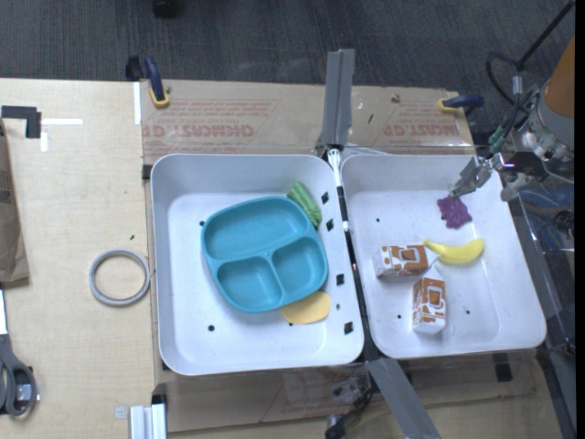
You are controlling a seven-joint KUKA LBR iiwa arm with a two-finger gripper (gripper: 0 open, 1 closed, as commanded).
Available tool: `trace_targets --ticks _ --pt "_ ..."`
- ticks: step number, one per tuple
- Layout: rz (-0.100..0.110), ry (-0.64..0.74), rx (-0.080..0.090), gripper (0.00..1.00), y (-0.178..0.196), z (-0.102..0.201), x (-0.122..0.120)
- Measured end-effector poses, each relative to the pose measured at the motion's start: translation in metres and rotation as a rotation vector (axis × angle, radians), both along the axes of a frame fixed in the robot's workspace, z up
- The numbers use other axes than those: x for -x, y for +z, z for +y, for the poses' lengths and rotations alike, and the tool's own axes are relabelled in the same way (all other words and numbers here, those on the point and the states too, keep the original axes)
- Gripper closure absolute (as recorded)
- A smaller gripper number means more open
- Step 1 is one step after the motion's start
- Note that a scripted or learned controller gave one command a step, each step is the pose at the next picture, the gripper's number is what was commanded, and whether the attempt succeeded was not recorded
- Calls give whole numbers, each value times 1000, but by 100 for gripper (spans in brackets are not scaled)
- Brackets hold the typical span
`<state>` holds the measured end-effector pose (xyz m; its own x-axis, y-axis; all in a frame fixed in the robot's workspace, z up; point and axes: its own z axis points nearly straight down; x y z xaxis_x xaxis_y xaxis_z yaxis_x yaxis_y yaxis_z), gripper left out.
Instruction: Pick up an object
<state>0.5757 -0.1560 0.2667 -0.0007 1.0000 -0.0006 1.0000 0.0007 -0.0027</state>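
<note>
The claw (468,179) hangs over the right bin (521,273) (far corner), just above a purple object (453,211); its open or closed state cannot be determined. A banana (456,251) lies nearby.

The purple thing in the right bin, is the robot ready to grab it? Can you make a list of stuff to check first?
1. Gripper is close to the purple thing: ok, it sits just above it in the camera view.
2. Purple thing has room around it: ok, the banana lies apart from it.
3. Purple thing is between the fingers: not ok, it lies below the fingertips.
4. Fingers are wide enough: cannot tell, too small to see.
5. Purple thing rests on the right bin floor: ok.
6. Gripper height above the bin: cannot tell from one slanted view.
</note>
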Motion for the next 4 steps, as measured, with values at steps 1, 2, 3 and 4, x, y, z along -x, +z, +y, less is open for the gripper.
trace_targets --ticks 1,2,3,4 --pt "-3 192 0 0 -175 -18 -1" --pt "-1 342 -2 0 -175 -20 59" --pt "-2 338 -2 100 -167 -20 58" --pt "-2 349 0 100 -66 96 37"
